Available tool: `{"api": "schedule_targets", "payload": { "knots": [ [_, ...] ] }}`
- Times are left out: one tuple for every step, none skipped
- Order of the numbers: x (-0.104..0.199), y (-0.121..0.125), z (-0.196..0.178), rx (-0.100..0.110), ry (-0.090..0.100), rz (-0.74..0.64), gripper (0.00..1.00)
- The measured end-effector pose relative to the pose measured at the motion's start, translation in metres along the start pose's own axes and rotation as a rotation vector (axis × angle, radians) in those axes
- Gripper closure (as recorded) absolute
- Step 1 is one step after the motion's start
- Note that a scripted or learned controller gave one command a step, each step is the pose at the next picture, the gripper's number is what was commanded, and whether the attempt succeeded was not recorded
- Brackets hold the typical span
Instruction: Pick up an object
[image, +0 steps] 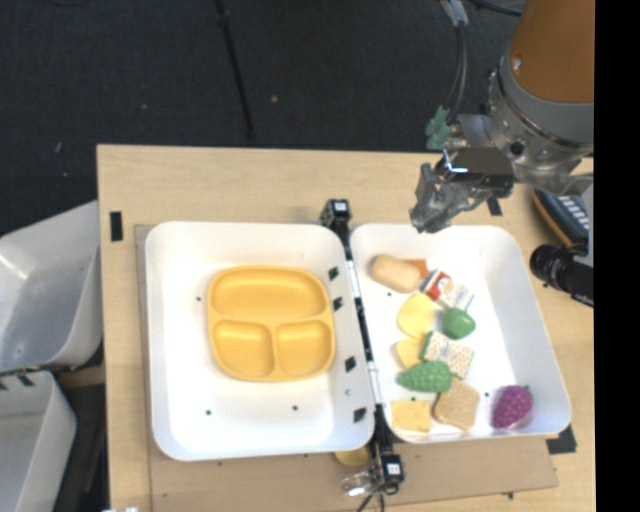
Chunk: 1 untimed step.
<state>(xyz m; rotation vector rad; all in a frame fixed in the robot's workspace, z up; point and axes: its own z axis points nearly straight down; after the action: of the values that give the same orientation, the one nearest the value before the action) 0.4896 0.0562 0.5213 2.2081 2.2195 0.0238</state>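
Note:
The right bin (520, 300) holds several toy foods: a tan bread roll (397, 272), a small red and white carton (446, 289), a yellow piece (416, 316), a green piece (458, 324), a cracker (447, 353), a green bumpy piece (425, 377), a cheese square (411, 415), a toast slice (457, 405) and purple grapes (511, 406). My gripper (436, 215) hangs above the bin's far edge, up and right of the bread roll, with nothing visible between its fingers.
The left bin (170, 400) holds a yellow divided tray (270, 322). A black clip (337, 212) sits at the top of the seam between the bins. Dark gear (565, 265) lies off the bench's right side. The orange-banded arm (545, 60) fills the upper right.

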Motion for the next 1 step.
{"api": "schedule_targets", "payload": {
  "knots": [
    [-0.0552, -0.0020, 0.0883, 0.023, -0.006, 0.008, 1.00]
  ]
}}
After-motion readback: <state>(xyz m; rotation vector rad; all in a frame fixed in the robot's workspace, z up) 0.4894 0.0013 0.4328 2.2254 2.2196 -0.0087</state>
